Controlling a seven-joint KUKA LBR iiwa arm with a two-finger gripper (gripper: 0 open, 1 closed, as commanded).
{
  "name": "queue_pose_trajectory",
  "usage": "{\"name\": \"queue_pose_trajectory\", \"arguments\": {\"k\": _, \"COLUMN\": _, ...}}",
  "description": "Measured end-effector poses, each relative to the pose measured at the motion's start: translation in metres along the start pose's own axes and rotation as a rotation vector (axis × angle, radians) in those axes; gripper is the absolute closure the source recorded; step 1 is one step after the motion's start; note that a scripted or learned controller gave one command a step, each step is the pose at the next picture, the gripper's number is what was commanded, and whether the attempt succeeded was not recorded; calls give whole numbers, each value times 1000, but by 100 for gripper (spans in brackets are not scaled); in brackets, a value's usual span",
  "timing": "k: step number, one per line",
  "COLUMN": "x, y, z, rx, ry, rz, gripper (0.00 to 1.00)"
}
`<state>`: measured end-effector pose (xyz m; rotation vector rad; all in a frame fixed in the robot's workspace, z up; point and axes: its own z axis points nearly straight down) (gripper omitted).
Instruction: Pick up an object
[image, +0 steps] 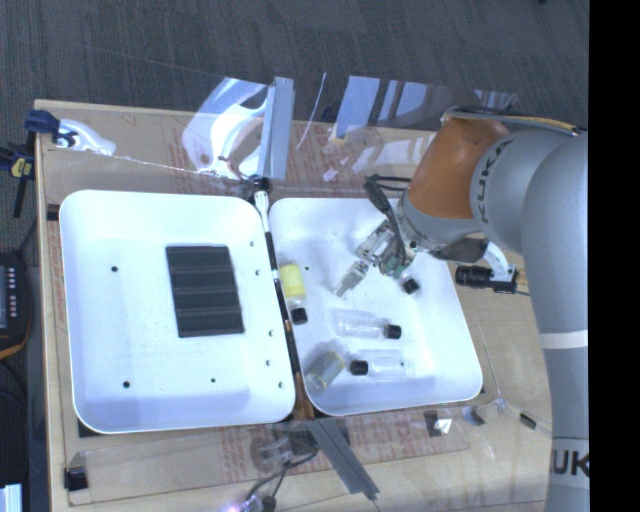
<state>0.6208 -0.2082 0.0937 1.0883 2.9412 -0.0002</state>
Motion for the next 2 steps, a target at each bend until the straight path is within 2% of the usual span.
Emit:
{"name": "queue_pose_trajectory", "arguments": {"k": 1, "x": -5, "y": 5, "z": -1, "rx": -1, "ry": -2, "rz": -88, "gripper": 0}}
{"name": "queue_pose_trajectory", "arguments": {"k": 2, "x": -11, "y": 9, "z": -140, "rx": 0, "ry": 0, "rz": -177, "gripper": 0}}
